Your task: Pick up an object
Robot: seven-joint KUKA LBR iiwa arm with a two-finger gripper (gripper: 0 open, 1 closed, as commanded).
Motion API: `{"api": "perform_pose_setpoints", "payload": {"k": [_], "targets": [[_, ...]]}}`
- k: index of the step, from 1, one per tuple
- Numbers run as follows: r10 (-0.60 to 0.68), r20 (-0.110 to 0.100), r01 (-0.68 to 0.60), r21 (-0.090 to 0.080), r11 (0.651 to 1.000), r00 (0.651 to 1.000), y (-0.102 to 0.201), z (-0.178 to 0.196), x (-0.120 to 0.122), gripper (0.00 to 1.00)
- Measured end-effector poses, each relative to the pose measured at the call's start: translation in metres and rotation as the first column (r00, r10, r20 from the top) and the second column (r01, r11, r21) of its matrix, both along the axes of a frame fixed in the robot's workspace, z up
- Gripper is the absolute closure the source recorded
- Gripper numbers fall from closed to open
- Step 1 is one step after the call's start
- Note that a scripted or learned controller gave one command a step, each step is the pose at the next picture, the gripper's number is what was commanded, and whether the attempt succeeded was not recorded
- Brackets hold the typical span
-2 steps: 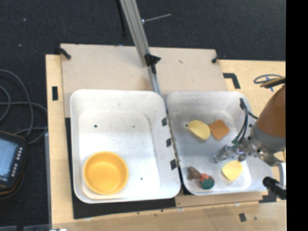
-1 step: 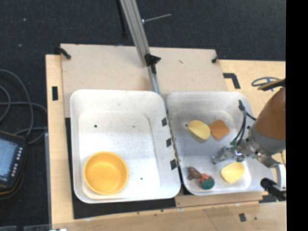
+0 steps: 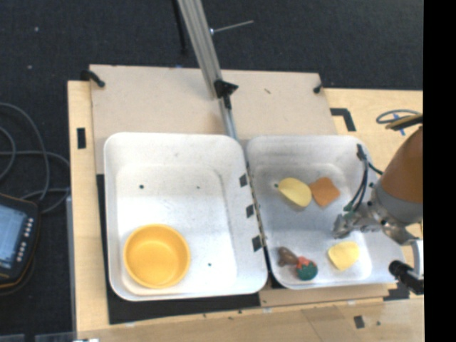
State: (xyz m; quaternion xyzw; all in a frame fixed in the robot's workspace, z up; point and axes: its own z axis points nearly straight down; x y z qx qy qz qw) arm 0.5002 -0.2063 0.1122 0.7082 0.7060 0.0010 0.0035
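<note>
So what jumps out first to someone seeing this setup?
Probably the bright yellow bowl, alone in the near corner of the left bin. Then the grey-and-orange arm reaching from the right, low over the right bin, beside a yellow piece, a yellow lump and an orange block.

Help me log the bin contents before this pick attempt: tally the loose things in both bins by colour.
Yellow: 3, the bowl in the left bin, plus a pale yellow piece and a yellow block in the right bin
Orange: 1, an orange block
Brown: 1, a small brown thing
Green and red: 1, a small toy
Total: 6
</note>
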Motion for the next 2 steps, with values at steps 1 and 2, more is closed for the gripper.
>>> {"api": "perform_pose_setpoints", "payload": {"k": [1, 2], "targets": [[0.006, 0.002, -0.006, -0.001, 1.0, 1.0, -0.005, 0.064, 0.0, 1.0], [0.006, 0.001, -0.006, -0.001, 1.0, 1.0, -0.017, 0.114, 0.002, 1.0]]}}
